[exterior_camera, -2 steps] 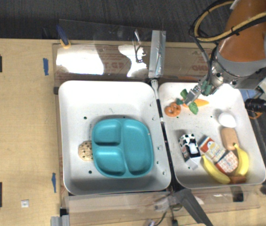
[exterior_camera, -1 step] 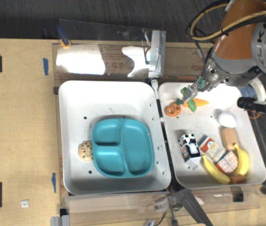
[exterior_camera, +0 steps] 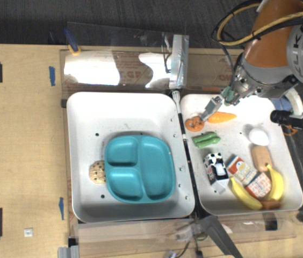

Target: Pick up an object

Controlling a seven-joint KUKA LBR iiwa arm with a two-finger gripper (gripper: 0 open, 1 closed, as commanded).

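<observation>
My gripper [exterior_camera: 211, 109] hangs low over the far left part of the right bin [exterior_camera: 294, 198]. Its tip is just above a round orange piece [exterior_camera: 195, 124] and beside an orange carrot [exterior_camera: 223, 117]; I cannot tell whether it touches either. Other loose items in this bin are a green pod [exterior_camera: 206, 140], a black-and-white carton [exterior_camera: 215, 167], a white egg [exterior_camera: 258, 137], a tan bread roll [exterior_camera: 260, 156], a yellow banana [exterior_camera: 251, 195] and small red-and-white boxes [exterior_camera: 244, 171].
The left bin [exterior_camera: 81, 112] holds a teal divided plate [exterior_camera: 139, 167] with a cookie [exterior_camera: 97, 172] at its left side. A clear upright panel [exterior_camera: 178, 63] stands behind the divider between the bins. Yellow and black cables [exterior_camera: 232, 23] loop over the arm.
</observation>
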